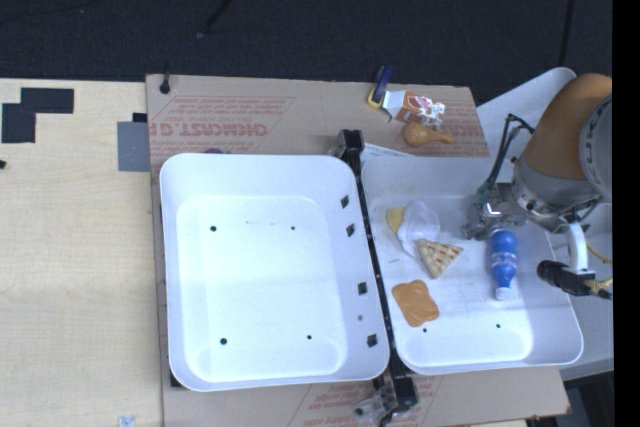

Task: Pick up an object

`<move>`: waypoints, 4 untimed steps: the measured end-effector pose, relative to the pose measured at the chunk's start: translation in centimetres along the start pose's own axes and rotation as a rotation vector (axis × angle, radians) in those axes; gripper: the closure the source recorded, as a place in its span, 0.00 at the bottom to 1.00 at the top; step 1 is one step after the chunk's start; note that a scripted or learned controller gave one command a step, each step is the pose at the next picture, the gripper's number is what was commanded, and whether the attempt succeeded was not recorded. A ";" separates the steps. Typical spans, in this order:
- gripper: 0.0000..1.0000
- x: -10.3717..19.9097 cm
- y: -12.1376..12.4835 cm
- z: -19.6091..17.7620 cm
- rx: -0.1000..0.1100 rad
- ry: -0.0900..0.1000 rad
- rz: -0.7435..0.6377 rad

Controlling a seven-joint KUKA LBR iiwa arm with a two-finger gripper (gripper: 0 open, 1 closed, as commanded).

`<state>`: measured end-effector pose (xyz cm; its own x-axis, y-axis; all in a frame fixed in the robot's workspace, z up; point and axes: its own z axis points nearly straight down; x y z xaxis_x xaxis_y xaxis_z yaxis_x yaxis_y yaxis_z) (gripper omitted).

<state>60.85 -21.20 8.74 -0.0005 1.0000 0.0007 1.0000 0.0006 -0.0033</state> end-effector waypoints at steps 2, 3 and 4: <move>1.00 -0.2 -2.6 -3.3 -0.006 -0.001 0.000; 1.00 0.0 -2.5 0.1 -0.002 0.000 -0.001; 1.00 0.9 3.5 -0.1 -0.007 -0.001 -0.002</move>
